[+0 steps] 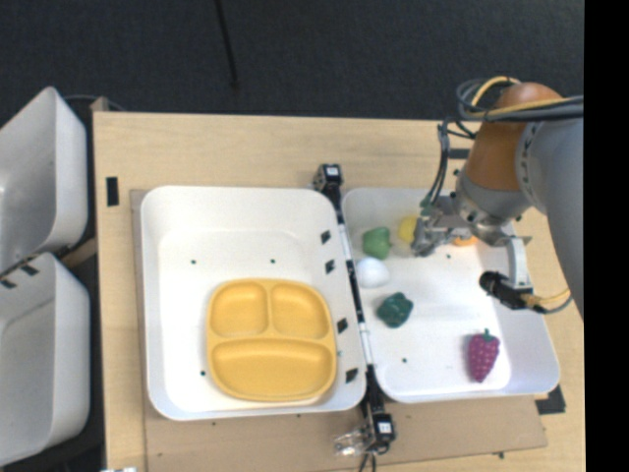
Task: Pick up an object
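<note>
Hovering low in the right bin (531, 362), the gripper (425, 242) (can't tell its grip) sits just beside the yellow toy (407, 230), so I'd centre over that before squeezing

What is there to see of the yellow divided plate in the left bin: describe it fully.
The yellow divided plate is a rounded rectangle that looks like matte plastic, with a raised rim and three compartments: two smaller ones on the far side and one wide one on the near side. All three compartments hold nothing. It lies flat and right side up on the floor of the left bin, toward the near right corner, close to the wall that divides the bins. Nothing else touches it.
</note>
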You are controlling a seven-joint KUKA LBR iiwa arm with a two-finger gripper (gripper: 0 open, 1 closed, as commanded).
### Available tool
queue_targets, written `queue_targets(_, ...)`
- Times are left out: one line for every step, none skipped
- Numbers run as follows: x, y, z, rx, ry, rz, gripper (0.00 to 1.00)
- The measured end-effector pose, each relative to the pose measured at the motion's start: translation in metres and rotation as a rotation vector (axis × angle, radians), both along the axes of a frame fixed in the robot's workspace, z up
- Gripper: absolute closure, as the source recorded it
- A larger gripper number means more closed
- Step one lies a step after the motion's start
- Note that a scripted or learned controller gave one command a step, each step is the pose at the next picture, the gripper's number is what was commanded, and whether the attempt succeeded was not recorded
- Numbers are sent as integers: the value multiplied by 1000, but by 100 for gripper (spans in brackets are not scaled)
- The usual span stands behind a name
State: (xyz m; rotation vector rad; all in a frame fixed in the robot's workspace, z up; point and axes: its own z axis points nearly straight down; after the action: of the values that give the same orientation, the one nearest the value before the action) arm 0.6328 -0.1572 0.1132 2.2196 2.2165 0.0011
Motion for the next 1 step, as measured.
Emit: queue_targets(3, -9, 49, 2, -2, -4, 100)
